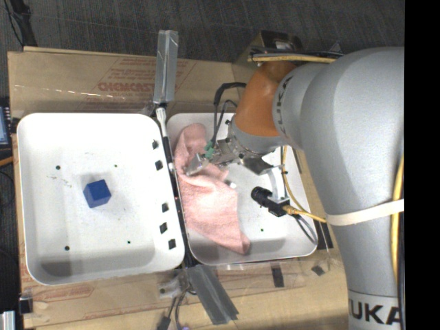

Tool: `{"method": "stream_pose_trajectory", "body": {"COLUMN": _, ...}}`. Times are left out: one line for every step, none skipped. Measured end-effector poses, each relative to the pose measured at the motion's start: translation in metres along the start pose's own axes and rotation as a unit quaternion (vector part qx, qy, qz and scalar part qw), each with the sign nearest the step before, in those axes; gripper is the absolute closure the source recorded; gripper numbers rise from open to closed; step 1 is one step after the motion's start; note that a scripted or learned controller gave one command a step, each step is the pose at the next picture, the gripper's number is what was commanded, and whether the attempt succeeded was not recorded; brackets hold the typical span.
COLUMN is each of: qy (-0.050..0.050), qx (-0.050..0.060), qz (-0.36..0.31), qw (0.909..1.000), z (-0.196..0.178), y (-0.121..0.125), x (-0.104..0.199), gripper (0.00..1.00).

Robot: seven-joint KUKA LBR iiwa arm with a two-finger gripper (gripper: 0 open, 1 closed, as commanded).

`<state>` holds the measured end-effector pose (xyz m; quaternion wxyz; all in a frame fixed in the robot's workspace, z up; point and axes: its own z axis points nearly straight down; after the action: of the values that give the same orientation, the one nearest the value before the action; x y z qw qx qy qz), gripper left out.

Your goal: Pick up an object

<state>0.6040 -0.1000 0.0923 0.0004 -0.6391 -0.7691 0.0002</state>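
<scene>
Here, claw [206,158] low in right bin [292,249], pink cloth [210,205] directly under it, touching, finger state unclear

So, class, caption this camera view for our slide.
Gripper down on the pink cloth in the right bin; blue cube in the left bin.

Two bins sit side by side on the tabletop [62,74], filling the middle of the frame. The left bin [41,253] holds a small cube [97,192] left of its centre. The right bin [289,249] holds a crumpled towel [210,208] along its left side, running from the bin's upper left down toward its lower middle. The arm [350,150] enters from the right of the frame and reaches over the right bin. Its hand [203,160] is at the upper part of the towel, touching the cloth.
</scene>
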Motion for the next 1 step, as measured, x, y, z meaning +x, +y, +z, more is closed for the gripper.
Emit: {"method": "stream_pose_trajectory", "body": {"qy": 0.0, "qx": 0.002, "qz": -0.001, "qw": 1.0, "z": -0.0095, "y": 0.0, "x": 0.0006, "gripper": 1.0}}
